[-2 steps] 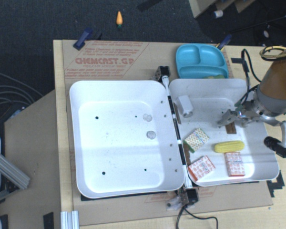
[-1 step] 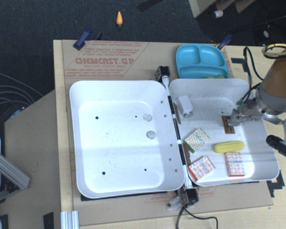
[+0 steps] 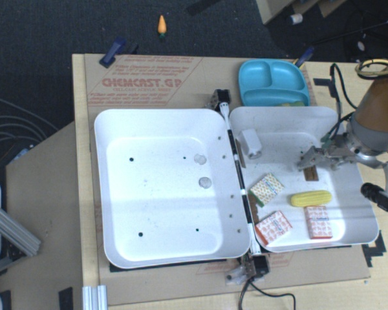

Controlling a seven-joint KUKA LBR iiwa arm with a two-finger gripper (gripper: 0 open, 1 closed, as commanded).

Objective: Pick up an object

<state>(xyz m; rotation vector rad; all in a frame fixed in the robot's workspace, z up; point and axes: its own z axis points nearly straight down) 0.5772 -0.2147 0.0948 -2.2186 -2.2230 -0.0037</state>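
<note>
In the right white plastic bin (image 3: 349, 234) we see a yellow corn-shaped toy (image 3: 311, 199) lying in the middle, with the gripper (image 3: 310, 162) hanging just above and behind it; we cannot tell from here how it is set. We judge that the approach is in hand, so next we must come down over the corn. A red-and-white small packet (image 3: 318, 223), a patterned box (image 3: 267, 188) and a grey block (image 3: 251, 143) lie near.

The two white bins (image 3: 161, 131) are looking like smooth, shiny plastic. The blue tray (image 3: 273, 81) is looking like smooth plastic too. The bench (image 3: 149, 76) is showing plain matt cardboard. The corn (image 3: 311, 199) is looking shiny.
</note>
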